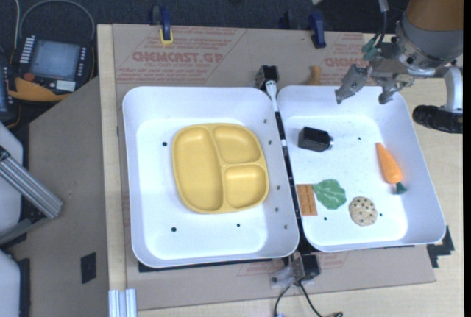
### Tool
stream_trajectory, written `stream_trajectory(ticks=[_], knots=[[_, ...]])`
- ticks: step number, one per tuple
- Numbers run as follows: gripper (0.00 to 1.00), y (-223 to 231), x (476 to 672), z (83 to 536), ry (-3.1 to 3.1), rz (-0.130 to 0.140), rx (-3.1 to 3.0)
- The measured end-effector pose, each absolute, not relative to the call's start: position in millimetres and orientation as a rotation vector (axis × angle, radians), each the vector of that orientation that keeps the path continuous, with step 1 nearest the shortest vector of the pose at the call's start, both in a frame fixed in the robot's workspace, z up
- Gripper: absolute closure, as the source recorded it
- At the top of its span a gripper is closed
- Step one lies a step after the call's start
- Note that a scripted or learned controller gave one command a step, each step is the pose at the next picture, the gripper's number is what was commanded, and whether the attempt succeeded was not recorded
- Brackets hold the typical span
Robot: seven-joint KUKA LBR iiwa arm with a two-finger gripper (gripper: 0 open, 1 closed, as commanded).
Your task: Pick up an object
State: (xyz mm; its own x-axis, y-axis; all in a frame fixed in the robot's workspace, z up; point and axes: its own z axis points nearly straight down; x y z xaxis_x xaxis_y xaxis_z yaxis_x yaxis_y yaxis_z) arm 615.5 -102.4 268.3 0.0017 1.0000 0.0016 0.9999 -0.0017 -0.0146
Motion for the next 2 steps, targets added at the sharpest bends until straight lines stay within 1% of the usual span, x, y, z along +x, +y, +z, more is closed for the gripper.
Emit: stream_trajectory(ticks=[1, 2], knots=[[0.0, -102, 617.5, 276, -2.221, 0.001, -2.22], [0.0, -103, 621.7, 232, -2.218, 0.005, -2.219]])
